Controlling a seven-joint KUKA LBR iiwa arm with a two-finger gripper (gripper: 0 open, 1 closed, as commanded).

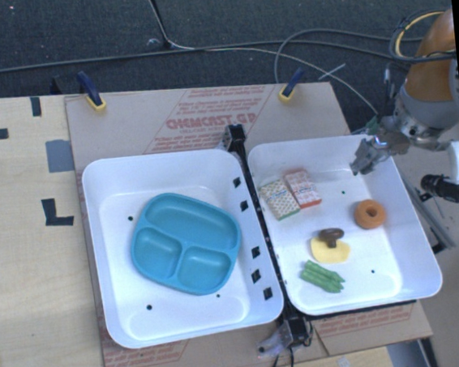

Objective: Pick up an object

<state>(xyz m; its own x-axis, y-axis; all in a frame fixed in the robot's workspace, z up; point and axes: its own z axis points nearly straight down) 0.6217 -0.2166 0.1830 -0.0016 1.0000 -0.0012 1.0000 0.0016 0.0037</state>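
Pincer: above the right bin's far right rim; finger spread cannot be told.
Right bin contents: two small boxes, doughnut, yellow piece, green pods.
Left bin: blue divided plate.

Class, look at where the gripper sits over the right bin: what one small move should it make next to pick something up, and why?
Probably shift toward the doughnut. The gripper sits at the right bin's far edge with nothing between its fingers, and the doughnut lies nearest, apart from the other items.
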